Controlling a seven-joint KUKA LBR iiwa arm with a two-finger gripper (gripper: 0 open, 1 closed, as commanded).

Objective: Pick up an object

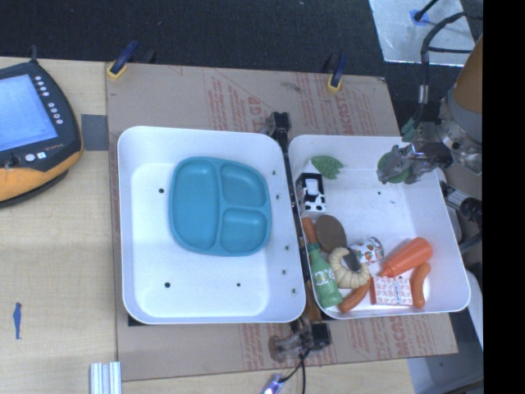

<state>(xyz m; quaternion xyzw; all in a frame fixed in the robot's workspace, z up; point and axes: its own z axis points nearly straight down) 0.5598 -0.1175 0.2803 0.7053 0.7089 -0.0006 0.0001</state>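
Objects heaped at right bin's near edge beside green bottle, label writing unreadable; gripper low over bin's far right area, arm entering from right, finger state cannot tell.

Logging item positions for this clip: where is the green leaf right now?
The green leaf lies in the right bin, near its far-left corner, just beyond the black-and-white cow toy.
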